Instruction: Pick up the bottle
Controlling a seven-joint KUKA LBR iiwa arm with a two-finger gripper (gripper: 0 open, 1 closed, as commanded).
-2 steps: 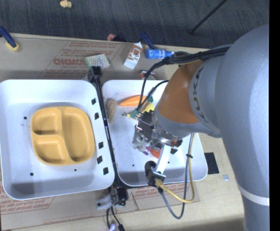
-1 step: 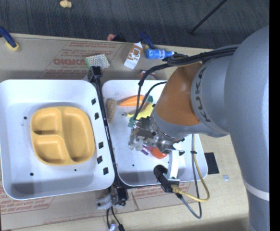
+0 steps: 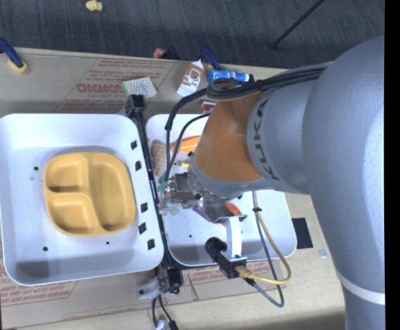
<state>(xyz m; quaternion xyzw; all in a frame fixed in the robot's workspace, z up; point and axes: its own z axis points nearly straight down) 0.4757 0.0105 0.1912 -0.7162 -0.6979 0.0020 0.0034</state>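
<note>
**Readable markings on the bench and arm**

The clearest lettering is the maker's name "KUKA", in dark capitals running up the side of the arm (image 3: 269,136) where the orange band meets the grey casing (the letters read sideways from this camera). On the cardboard sheet (image 3: 97,81) under the bins, far of the left bin, red printed text runs in slanted lines, too blurred to make out. A small carton (image 3: 191,78) lying far of the right bin carries a printed label, also unreadable.
</note>
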